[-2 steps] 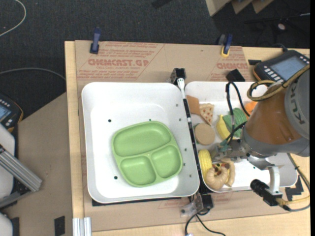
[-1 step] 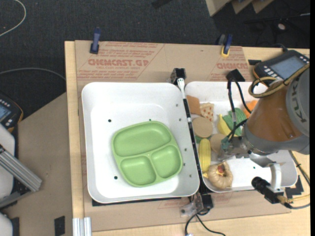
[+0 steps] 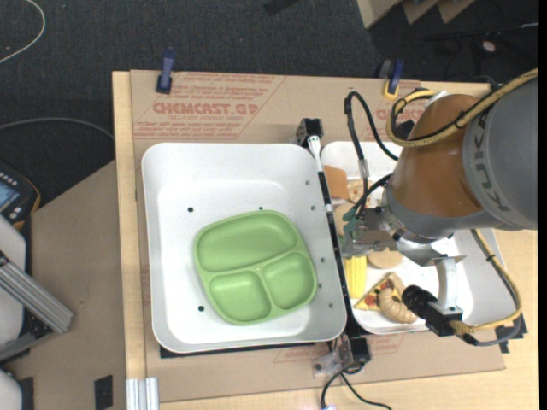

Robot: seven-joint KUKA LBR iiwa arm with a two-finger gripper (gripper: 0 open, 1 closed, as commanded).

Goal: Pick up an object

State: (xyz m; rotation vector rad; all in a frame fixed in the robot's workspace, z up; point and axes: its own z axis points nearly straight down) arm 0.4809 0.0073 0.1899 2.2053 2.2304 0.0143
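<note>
My gripper (image 3: 363,236) reaches down into the left part of the right bin (image 3: 479,293), hidden mostly by the arm's grey and orange wrist above it. Right beneath it lies a yellow corn cob (image 3: 355,273). A tan, curved bread-like piece (image 3: 394,302) with a red and yellow bit beside it lies near the bin's front. A brown, flat piece (image 3: 336,180) and a tan one (image 3: 355,190) lie at the bin's back left. A pale round slice (image 3: 386,258) peeks from under the wrist.
The left bin (image 3: 171,186) holds a green three-part plate (image 3: 255,265) at its front middle. A black divider rail (image 3: 326,196) runs between the bins. Black cables loop over the right bin, and a black fitting (image 3: 425,307) hangs over its front.
</note>
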